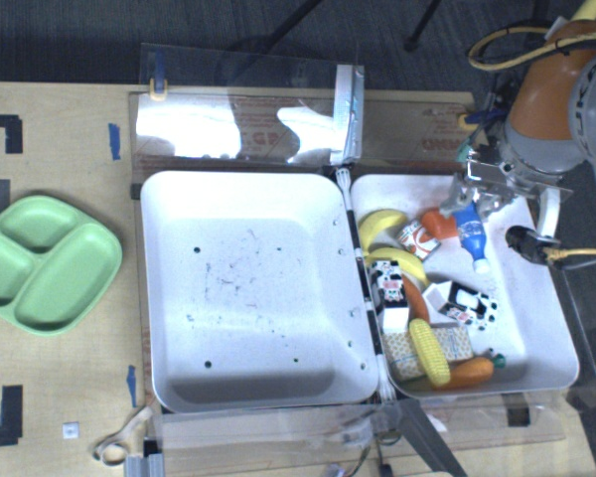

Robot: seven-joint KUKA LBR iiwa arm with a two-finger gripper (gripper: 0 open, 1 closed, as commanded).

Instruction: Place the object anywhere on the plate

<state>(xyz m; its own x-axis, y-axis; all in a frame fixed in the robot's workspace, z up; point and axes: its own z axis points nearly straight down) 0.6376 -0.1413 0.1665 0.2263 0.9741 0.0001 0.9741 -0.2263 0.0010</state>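
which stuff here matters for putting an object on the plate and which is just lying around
For the job:
- green divided plastic plate
- right white bin of toy food
- grey arm's hand

Lying about:
- left white bin
- blue tape strip
- clear plastic sheet

A smooth, faintly glossy plastic finish is shown by the green three-compartment plate (48,263). The two shallow white bins (248,381) look like matt plastic, set on a pale wooden bench (55,117).

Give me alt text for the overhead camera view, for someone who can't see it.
A grey robot arm with an orange band reaches over the right white bin, which holds toy food including a banana and corn. A green divided plate sits left of the left bin.
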